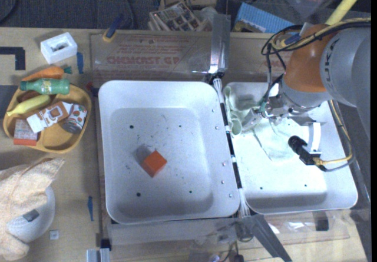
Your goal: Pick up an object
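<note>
An orange cube (155,163) lies in the left bin (118,108), a little left of its middle, with a grey shadow beside it. A pale green see-through cup (238,111) lies against the left wall of the right bin (294,196). My gripper (258,115) is low in the right bin's upper left part, right beside that cup. The grey arm with its orange band (306,69) comes down from the upper right. A faint clear object (274,144) lies just below the gripper.
A yellow bowl (56,140) with toy food sits left of the bins. A white box (59,47) is at the far left, and a cloth (26,190) at the lower left. A black cable plug (299,149) hangs over the right bin.
</note>
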Motion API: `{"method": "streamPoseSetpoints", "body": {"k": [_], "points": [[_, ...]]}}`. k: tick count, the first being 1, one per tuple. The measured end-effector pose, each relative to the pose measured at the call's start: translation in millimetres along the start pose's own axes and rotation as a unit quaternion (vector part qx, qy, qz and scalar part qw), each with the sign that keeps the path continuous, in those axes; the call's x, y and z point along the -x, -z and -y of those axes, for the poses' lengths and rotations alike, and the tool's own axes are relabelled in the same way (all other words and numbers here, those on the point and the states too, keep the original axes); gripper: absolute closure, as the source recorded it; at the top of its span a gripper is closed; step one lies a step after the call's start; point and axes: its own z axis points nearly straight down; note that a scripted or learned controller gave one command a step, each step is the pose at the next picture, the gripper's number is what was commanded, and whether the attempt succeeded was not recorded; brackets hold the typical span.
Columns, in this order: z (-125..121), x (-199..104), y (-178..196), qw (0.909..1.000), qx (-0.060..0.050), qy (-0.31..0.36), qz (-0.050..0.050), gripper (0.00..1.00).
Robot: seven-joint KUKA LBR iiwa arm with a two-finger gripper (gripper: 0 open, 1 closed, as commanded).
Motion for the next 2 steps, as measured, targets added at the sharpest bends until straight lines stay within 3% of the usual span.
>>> {"method": "streamPoseSetpoints", "body": {"k": [1, 2], "points": [[-35, 8, -1, 0.9998, -0.002, 0.022, -0.001, 0.0], [-37, 9, 12, 0.9997, 0.002, 0.022, 0.001, 1.0]]}}
